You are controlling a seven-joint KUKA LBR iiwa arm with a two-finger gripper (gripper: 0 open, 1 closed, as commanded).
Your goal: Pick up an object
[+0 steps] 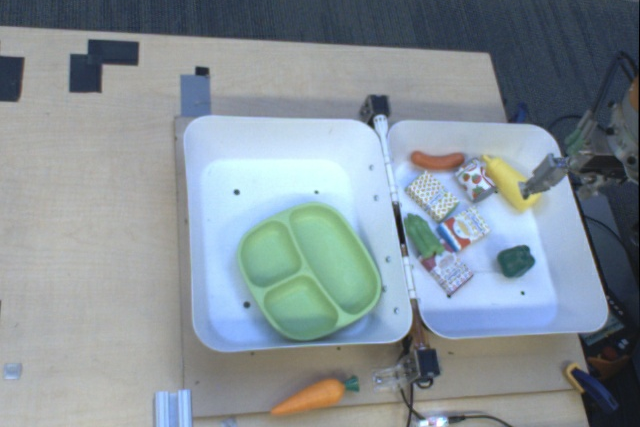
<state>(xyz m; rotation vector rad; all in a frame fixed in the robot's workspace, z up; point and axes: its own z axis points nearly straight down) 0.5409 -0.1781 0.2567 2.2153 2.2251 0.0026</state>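
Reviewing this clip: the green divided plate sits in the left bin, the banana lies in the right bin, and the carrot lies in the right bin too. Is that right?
Not quite. The carrot lies on the bench in front of the left bin, outside both bins, as the camera view shows. The rest holds: the green divided plate sits in the left bin, and the banana lies in the right bin.

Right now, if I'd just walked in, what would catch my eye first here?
Probably the green plate with three sections, lying alone in the left bin. Next, the right bin, cluttered with small toy foods: a banana, a sausage, a green pepper. A carrot lies outside on the bench, below the left bin.
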